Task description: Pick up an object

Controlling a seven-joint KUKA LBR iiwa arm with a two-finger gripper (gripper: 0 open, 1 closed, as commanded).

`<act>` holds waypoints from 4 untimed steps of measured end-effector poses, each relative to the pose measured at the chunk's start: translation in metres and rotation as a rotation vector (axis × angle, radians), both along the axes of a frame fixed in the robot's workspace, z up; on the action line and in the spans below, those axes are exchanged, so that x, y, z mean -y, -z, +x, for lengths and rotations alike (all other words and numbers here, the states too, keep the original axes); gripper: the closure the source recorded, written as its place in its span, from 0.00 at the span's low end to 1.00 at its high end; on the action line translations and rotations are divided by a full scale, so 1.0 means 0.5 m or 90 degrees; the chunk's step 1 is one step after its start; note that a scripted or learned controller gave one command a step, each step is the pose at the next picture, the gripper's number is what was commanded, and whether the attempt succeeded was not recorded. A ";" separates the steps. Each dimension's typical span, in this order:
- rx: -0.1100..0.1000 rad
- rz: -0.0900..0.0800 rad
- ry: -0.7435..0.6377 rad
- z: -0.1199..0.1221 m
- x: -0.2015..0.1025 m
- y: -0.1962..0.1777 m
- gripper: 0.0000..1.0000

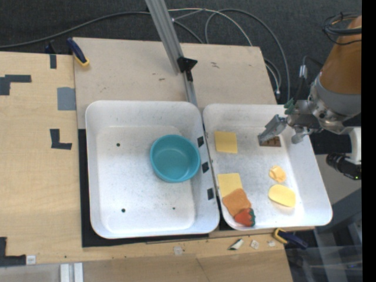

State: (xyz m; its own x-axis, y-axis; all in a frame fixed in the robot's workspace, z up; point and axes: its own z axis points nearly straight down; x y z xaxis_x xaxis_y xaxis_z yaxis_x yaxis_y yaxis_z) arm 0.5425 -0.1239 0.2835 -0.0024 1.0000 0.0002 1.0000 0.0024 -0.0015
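My gripper (285, 133) hangs over the far right part of the right bin (305, 216), its two grey fingers spread apart and open, with nothing between them. A small brown object (271, 141) lies on the bin floor just under the left finger (272, 127). Also in this bin are a yellow square (225, 142), a second yellow square (229, 182), an orange piece (236, 201), a red item with a green tip (245, 218), a small yellow lump (277, 173) and a yellow oval (282, 195).
The left bin (106, 175) holds a teal bowl (174, 158). A slanted metal pole (167, 28) runs from the top down to the bins' shared far edge. Cables (258, 28) loop behind the right bin. A blue and yellow clamp (77, 52) sits at the board's far left corner.
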 end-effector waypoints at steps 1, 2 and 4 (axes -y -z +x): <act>0.000 0.000 0.000 0.000 0.000 0.000 0.00; -0.003 0.000 0.001 -0.012 0.016 0.102 0.00; -0.004 0.000 0.001 0.002 0.021 0.329 0.00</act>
